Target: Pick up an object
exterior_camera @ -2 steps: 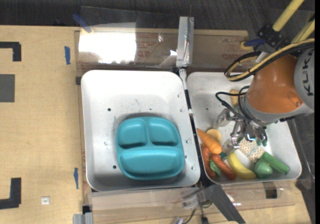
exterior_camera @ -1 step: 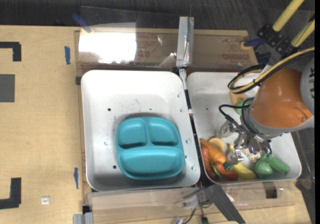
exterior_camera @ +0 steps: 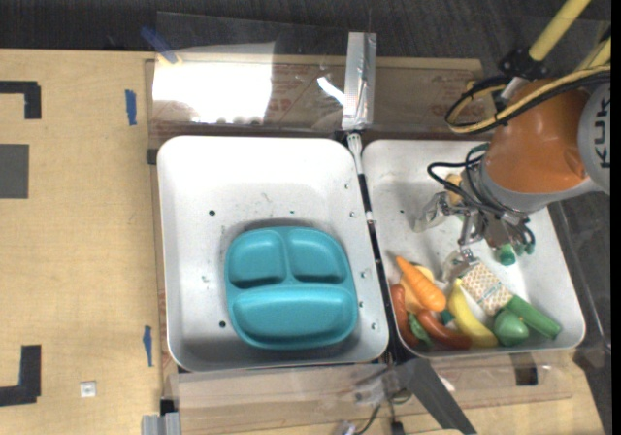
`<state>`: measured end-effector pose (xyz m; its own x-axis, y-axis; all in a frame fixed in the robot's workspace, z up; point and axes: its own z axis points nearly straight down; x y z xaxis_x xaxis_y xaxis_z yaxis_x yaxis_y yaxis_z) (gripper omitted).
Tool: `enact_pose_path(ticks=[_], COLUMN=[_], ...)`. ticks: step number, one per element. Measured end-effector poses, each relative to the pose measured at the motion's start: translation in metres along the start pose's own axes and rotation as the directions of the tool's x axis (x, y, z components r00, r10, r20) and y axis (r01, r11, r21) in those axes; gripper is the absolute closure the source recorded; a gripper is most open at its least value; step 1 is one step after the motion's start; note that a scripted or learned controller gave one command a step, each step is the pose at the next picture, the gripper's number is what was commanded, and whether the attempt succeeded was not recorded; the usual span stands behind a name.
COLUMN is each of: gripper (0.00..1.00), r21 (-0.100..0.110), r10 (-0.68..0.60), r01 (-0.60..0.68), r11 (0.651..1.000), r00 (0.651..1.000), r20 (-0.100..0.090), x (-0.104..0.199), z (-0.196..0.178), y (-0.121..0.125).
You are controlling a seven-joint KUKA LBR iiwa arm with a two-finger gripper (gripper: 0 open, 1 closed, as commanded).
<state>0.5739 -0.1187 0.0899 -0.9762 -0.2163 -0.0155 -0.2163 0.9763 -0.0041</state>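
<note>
A teal divided tray (exterior_camera: pixel 289 287) lies in the left bin (exterior_camera: pixel 184 171). In the right bin (exterior_camera: pixel 398 171), the gripper (exterior_camera: pixel 466 247) hangs above a carrot (exterior_camera: pixel 421 284), banana (exterior_camera: pixel 466 312) and green vegetable (exterior_camera: pixel 529 315).

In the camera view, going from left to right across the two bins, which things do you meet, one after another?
Teal divided plate → carrot → banana → green vegetable. The gripper hangs above the right bin, over the toy food.

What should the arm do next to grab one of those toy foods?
Probably lower the gripper a little toward the pile: it hangs above the right bin, and the yellow banana and orange carrot lie just nearer the camera, none between its fingers.
</note>
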Motion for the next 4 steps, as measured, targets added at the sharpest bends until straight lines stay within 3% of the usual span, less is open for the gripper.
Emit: enact_pose_path(ticks=[1,2,4], gripper=[0.0,0.0,0.0], r21=[0.0,0.003,0.004], r10=[0.066,-0.448,-0.519], r01=[-0.066,0.448,0.519], r11=[0.998,0.894,0.855], r00=[0.998,0.894,0.855], r20=[-0.002,0.005,0.003], x=[0.052,0.061,0.075], z=[-0.002,-0.002,-0.002], y=[0.035,0.016,0.037])
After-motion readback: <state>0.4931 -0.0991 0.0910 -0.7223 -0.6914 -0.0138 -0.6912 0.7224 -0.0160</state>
